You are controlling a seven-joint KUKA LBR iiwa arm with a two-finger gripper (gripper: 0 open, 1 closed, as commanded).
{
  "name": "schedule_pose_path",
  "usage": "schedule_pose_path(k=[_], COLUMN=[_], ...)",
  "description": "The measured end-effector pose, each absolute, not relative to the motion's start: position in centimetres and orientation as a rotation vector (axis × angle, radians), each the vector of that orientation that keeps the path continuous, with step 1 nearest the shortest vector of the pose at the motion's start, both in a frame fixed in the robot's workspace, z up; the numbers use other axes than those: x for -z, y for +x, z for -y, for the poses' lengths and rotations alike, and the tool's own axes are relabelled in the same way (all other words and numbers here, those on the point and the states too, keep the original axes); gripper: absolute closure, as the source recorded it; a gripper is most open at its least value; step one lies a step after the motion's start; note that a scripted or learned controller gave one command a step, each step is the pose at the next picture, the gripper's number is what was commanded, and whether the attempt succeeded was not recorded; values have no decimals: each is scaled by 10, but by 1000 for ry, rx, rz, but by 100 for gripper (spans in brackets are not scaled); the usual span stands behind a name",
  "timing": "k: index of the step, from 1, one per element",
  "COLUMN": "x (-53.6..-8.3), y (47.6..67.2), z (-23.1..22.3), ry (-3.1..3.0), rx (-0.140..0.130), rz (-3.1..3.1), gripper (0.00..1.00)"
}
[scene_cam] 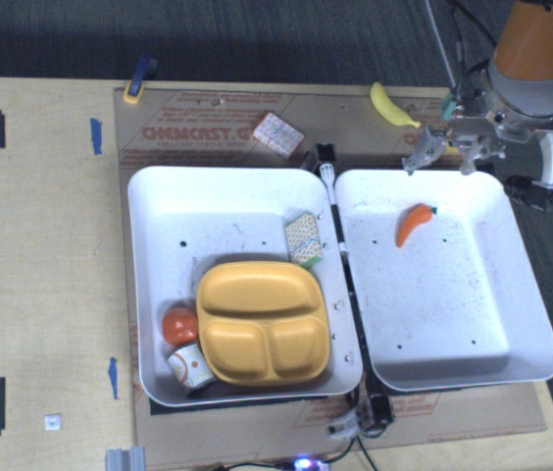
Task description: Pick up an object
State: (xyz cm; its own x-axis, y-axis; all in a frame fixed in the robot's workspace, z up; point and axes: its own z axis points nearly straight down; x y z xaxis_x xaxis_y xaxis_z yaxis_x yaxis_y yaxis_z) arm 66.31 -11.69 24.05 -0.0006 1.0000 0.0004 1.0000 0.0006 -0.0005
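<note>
Brown cardboard covers the bench under two white bins. At 1 o'clock, over the far rim of the right bin (527,302), the gripper (445,153) hangs with fingers spread, holding nothing. An orange carrot (413,223) lies in this bin toward 12 o'clock, near the gripper but apart.

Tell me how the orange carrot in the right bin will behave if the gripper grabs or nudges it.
The carrot looks like a small toy, so probably light and stiff rather than floppy. Its tapered, rounded shape suggests it may roll or pivot on the smooth floor of the right bin if nudged. It lies alone, apart from the walls, so fingers should have room, though its narrow tip could slip out.
</note>
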Motion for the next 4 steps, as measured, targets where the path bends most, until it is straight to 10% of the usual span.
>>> schedule_pose_path(k=[1, 2, 3, 4], x=[-104, -85, -96, -185], y=[616, 639, 640, 559], z=[121, 94, 94, 82], ry=[-2221, -2222, -2225, -2221], rx=[-1, 3, 4, 0], rz=[2220, 2225, 2225, 2219], gripper=[0, 0, 100, 100])
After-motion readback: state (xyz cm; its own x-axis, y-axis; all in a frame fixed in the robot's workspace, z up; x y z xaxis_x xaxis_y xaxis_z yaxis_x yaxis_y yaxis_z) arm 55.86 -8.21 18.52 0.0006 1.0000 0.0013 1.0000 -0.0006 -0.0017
